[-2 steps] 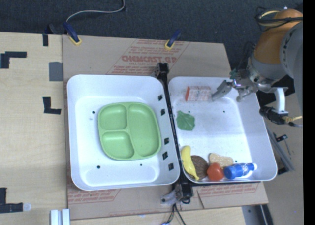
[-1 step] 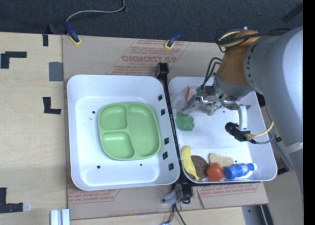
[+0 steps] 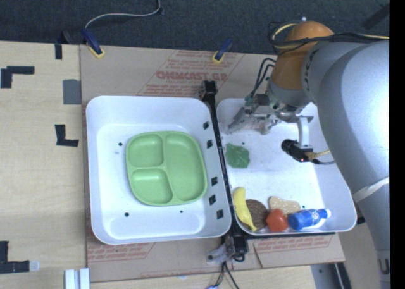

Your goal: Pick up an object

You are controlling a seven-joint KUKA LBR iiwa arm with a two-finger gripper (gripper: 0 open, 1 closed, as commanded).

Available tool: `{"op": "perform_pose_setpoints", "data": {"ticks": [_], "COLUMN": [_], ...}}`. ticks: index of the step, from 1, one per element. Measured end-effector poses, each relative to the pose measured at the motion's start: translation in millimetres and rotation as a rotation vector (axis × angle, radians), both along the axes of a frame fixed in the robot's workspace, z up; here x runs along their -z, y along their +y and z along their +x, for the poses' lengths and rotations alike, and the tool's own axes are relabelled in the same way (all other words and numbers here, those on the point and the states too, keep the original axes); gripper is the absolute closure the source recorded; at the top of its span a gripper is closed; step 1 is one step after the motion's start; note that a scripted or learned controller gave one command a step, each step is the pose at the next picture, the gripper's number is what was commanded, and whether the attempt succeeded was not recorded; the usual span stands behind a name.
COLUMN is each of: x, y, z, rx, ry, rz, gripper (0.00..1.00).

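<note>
Open floor mid right bin (food crowding its near edge only).

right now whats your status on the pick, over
Gripper low over the right bin's far end, nothing seen between its fingers. Nearest item, green piece, lies apart. Banana, tomato, bottle clustered along the near wall.
</note>
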State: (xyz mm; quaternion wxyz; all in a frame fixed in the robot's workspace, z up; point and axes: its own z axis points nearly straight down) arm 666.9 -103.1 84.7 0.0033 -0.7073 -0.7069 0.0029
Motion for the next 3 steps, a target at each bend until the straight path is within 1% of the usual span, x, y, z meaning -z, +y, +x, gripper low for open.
{"op": "perform_pose_setpoints", "data": {"ticks": [1,2,3], "x": [-0.1,-10.5,-124.6], "y": [-11.3,-13.2,42.1], "z": [0.1,0.1,2.3], "rx": [-0.001,-0.002,-0.003], "ry": [0.001,0.000,-0.012], "rz": [0.003,-0.004,0.000], "gripper": [0.00,1.00,1.00]}}
